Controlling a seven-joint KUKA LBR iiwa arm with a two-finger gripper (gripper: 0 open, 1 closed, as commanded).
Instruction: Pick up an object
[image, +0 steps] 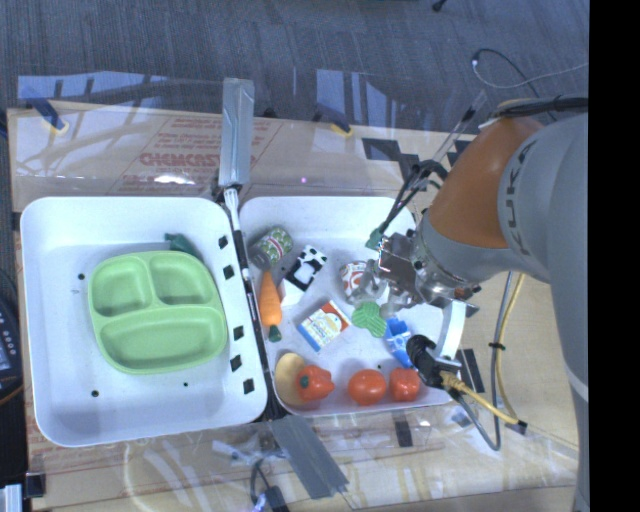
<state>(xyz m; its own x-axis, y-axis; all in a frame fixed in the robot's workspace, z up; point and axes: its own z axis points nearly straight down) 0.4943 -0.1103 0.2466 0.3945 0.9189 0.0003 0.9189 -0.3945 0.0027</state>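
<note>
Three red toy vegetables line the near wall of the right bin (300, 212), with the gripper (385, 290) low among the toys behind them.

The red pepper (314, 382), the tomato (367, 386) and a smaller red piece (405, 384) sit in a row, glossy and plump. Behind them lie one orange carrot (270, 302), one small snack box (323, 326), one green leafy toy (369, 319), one blue item (398, 343), one green can (272, 245), one black-and-white piece (306, 266) and one pale red-patterned toy (354, 277). The left bin (50, 300) bears one green divided plate (157, 310). The arm (510, 200) reaches in from the right, wrist bent down; whether the gripper is clenched or released, I cannot tell.
</note>
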